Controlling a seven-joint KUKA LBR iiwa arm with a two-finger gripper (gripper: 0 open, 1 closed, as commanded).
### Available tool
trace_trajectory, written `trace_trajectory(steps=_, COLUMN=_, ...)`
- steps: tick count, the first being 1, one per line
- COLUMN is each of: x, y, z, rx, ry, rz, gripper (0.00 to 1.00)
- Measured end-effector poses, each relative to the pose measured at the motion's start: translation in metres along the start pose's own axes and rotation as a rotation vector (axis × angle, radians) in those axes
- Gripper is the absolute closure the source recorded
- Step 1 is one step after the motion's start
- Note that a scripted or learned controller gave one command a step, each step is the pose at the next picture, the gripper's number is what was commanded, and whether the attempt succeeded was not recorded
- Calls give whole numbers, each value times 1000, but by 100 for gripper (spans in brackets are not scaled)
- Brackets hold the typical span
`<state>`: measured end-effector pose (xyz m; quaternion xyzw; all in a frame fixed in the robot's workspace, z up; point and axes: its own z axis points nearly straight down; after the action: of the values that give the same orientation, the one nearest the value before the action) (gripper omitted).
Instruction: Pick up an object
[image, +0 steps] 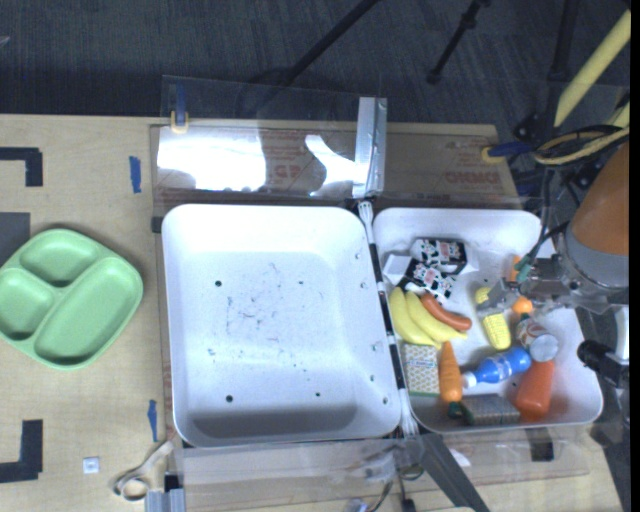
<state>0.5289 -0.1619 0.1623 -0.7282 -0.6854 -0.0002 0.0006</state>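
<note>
gripper: mine, down over the right side of the right bin, right in the clutter. Honestly can't tell how it's set, too much small stuff around it.
next move (my guess): pick one item that sits apart, come straight down, close slow. The pile is tight, so a sloppy grab will likely just shove neighbours.
right bin: near edge has an orange bottle, a carrot and a blue-and-white bottle. Mid: bananas with a red sausage thing on them. Far end: black-and-white cow-print toy.
left bin: just scuffs on the floor.
green plate: divided, on the bench well left of both bins.
</note>
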Motion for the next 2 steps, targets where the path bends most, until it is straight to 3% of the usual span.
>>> trace_trajectory(steps=1, x=-49, y=31, z=41, rx=-3, ry=5, rz=16, gripper=0)
trace_trajectory(steps=2, x=-42, y=58, z=73, rx=-8, ry=12, rz=-75, gripper=0)
